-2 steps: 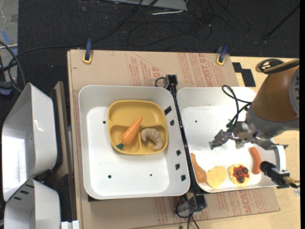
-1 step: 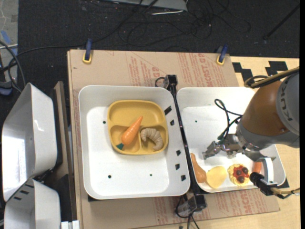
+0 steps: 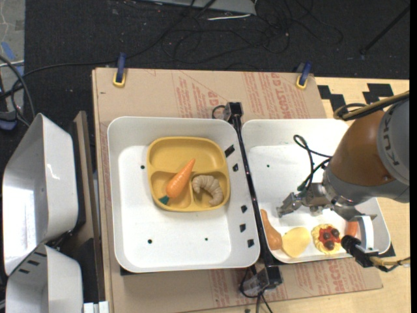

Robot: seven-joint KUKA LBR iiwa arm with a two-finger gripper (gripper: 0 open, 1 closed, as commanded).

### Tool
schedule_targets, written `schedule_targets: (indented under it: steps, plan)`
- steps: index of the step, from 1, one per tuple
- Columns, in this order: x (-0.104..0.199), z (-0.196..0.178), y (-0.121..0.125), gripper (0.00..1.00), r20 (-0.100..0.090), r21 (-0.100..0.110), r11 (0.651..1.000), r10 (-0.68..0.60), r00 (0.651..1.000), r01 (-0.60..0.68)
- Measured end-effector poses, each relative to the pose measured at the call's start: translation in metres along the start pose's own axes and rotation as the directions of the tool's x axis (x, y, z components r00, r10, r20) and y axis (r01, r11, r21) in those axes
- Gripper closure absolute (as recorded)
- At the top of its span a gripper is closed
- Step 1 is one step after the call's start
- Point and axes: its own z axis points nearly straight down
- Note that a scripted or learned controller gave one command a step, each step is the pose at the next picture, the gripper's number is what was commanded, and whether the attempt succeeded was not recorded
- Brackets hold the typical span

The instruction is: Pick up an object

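Note:
My gripper [image 3: 291,205] hangs low over the right bin [image 3: 273,154], near its middle, at the end of the grey arm with the orange band [image 3: 365,155]. Just below it, along the bin's front wall, lie an orange drumstick-shaped piece [image 3: 270,230], a pale yellow round piece [image 3: 295,242] and a small yellow piece with red and dark toppings [image 3: 326,237]. A small orange-red piece [image 3: 352,229] lies further right, partly under the arm. The gripper is above and apart from these pieces, and nothing shows held in it.
The left bin [image 3: 130,194] holds a yellow divided plate [image 3: 159,155] with an orange carrot [image 3: 180,178] and a beige curled piece [image 3: 208,188] in its compartments. A black divider [image 3: 242,175] separates the bins. A dark cable [image 3: 309,150] loops above the gripper.

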Motion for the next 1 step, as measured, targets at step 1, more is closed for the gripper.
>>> schedule_targets:
  steps: [1]
  plan:
    - [0.0001,-0.0100,0.0003,1.00,0.000,-0.001,1.000,0.001,1.000,-0.001]
